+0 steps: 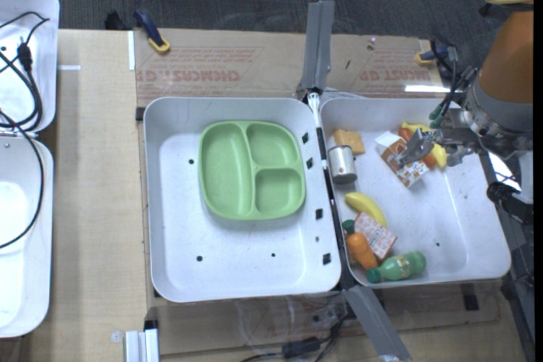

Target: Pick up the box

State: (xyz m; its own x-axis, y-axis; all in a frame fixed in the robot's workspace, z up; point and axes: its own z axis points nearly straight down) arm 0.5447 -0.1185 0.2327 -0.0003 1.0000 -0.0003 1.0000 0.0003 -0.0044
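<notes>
The box (405,161), lying tilted in the right bin (475,258) beside a yellow fruit (413,130), has my gripper (417,147) right over it at the approach step, finger state unclear, so next I'd close squarely and lift.

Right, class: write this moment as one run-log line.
arm: over right bin | gripper: down at box | box: in bin, by orange item | green tray: left bin

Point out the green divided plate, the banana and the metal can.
green divided plate (252,169): camera view, on the ridge between its compartments.
banana (366,206): camera view, mid-length of the fruit.
metal can (342,164): camera view, on its side wall.
</notes>
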